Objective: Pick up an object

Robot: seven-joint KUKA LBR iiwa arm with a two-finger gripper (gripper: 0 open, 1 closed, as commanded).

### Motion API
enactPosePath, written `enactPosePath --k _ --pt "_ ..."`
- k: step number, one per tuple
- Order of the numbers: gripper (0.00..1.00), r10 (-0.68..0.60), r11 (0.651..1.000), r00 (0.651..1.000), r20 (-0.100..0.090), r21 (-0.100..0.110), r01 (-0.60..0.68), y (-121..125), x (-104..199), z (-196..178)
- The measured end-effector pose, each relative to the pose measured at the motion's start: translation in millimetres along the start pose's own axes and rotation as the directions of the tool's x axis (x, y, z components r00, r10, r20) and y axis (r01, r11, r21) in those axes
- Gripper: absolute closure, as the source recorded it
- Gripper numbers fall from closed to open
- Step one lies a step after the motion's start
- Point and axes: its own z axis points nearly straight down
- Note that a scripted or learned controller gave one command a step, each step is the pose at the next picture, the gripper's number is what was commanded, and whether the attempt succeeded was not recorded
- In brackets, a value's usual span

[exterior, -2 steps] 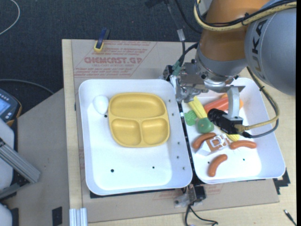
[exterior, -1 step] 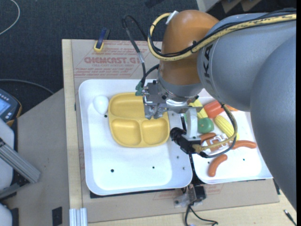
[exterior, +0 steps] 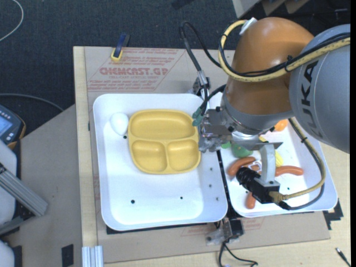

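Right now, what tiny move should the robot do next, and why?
Probably ease straight down toward the orange sausage in the right bin: the arm hangs over that bin, and the sausage lies uncovered beside its wrist.

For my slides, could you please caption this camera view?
Arm above right bin of sausage-shaped toys; left bin holds yellow divided tray and white ball.

We see bright, even light. The white bin [exterior: 161,204] beside the gripper [exterior: 214,137] nearly washes out, a soft sheen lies on the orange band [exterior: 267,54] above it, and shadows are faint.
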Motion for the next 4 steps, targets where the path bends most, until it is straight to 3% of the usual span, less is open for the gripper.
enactPosePath --k 1,2,3,4 --pt "1.00 -0.003 1.000 1.000 0.001 0.001 0.003 2.4 2.2 -6.8" --pt "1.00 -0.001 1.000 1.000 0.003 0.004 0.001 59.0 -12.0 45.2" --pt "1.00 -0.009 1.000 1.000 0.000 0.010 0.009 32.0 40.8 98.9" --pt "1.00 -0.007 1.000 1.000 -0.002 -0.011 0.007 94.4 74.3 30.3"
